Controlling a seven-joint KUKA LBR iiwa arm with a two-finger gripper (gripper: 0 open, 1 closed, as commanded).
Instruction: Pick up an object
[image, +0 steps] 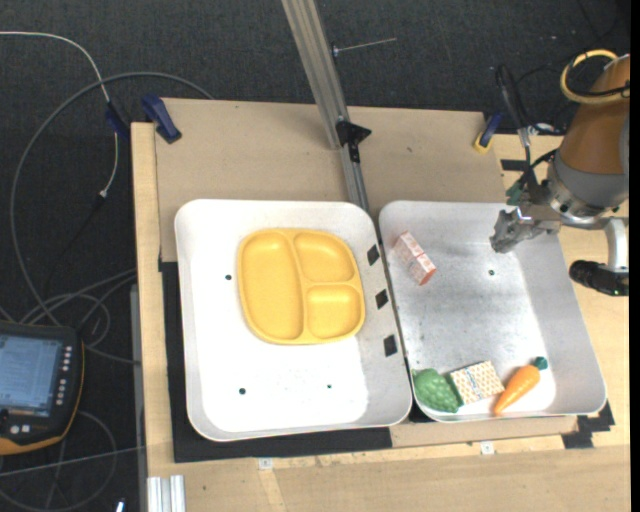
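Small pink-and-white box (414, 257) lying tilted in right bin's (560, 300) upper left; green lump (436, 389), patterned packet (474, 381) and toy carrot (516, 388) clustered along its near edge. Pincer (508, 232) hovering over bin's upper right, well apart from all, grip state impossible to tell. Yellow divided tray (300, 285) in left bin (205, 330) on worktop (250, 150).

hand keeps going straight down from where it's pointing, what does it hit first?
Most likely the bare floor of the right bin. The hand hangs over its upper right part, pointing down, with nothing under it. The pink box lies off to its left. Height above the bin is unclear.
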